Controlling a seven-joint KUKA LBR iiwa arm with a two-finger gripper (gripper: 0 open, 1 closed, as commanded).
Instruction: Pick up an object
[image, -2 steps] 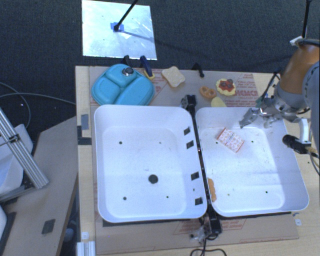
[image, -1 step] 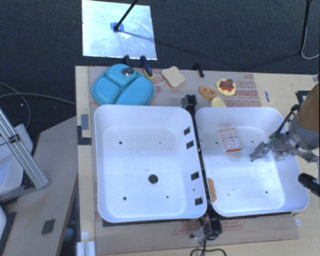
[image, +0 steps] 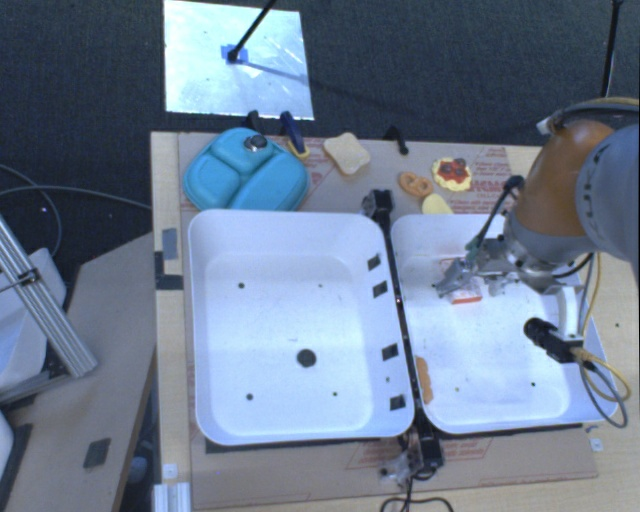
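Item 1, arm (image: 590, 185): grey, orange band above the wrist, entering from 3 o'clock and bent down over the right bin (image: 520, 400).

Item 2, fingers (image: 452, 283): low over the upper-left part of the right bin, pointing toward 9 o'clock; whether wide or narrow cannot be told at this slant.

Item 3, small red-and-white object (image: 466, 297): flat on the floor of the right bin, just beside the fingers at their 5 o'clock; touching or apart cannot be told, and it does not sit visibly between them.

Item 4, orange-brown piece (image: 424, 380): right bin, against the left wall toward 7 o'clock, well apart from the fingers.

Item 5, left bin (image: 215, 300): white, shallow, one small dark round object (image: 306, 357) on its floor toward 6 o'clock.

Item 6, bench (image: 170, 330): cardboard-lined, bears both bins side by side.

Item 7, loose goods on the bench at 12 o'clock of the bins: blue divided tray (image: 246, 172), toast slice (image: 347, 152), orange pretzel-like piece (image: 415, 183), yellow disc with red topping (image: 452, 173), pale yellow piece (image: 436, 205) touching the right bin's rim
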